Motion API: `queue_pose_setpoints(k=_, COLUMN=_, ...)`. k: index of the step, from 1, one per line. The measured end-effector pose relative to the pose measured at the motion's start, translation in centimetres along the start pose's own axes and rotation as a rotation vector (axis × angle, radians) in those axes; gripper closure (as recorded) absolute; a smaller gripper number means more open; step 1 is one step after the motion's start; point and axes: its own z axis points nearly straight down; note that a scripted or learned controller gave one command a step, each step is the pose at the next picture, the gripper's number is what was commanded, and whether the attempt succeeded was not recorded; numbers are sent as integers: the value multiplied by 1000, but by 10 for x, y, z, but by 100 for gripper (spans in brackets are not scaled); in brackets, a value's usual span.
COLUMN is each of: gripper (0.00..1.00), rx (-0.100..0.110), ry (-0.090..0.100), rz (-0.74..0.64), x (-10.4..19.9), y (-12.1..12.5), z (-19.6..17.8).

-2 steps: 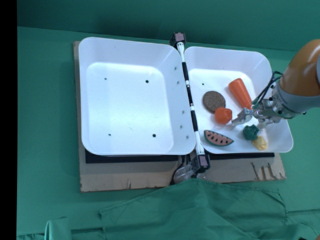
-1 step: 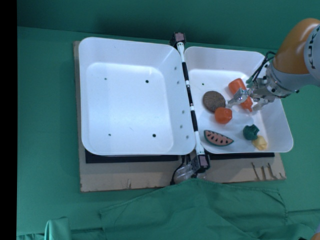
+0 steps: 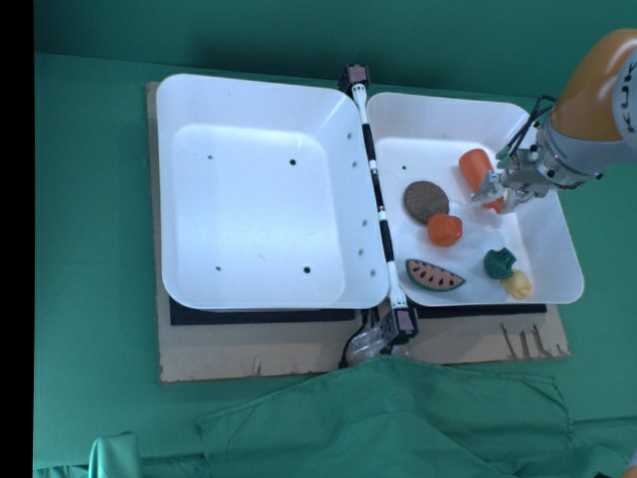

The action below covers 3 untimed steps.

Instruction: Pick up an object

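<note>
My tool (image 3: 495,199) sits low in the right white bin (image 3: 557,257), against the orange cylindrical plastic toy (image 3: 475,168); its spread I cannot tell. I judge this the grasp approach; next comes closing squarely, then lifting.

No text, label, brand, number or sign can be read anywhere on the bins, toys or arm.

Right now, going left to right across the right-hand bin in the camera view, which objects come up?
Brown disc → watermelon slice → small orange piece → orange block → dark green piece → yellow piece.
</note>
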Motion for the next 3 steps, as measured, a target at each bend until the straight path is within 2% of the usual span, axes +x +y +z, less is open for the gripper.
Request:
queue_pose_setpoints(k=1, gripper=100, rx=15, ry=7, rz=-8, x=5, y=7, z=-49)
queue_pose_setpoints(k=2, gripper=100, rx=15, ry=7, rz=-16, x=7, y=13, z=-114)
queue_pose_setpoints(k=3, gripper=100, rx=8, ry=5, rz=-5, x=1, y=48, z=-216)
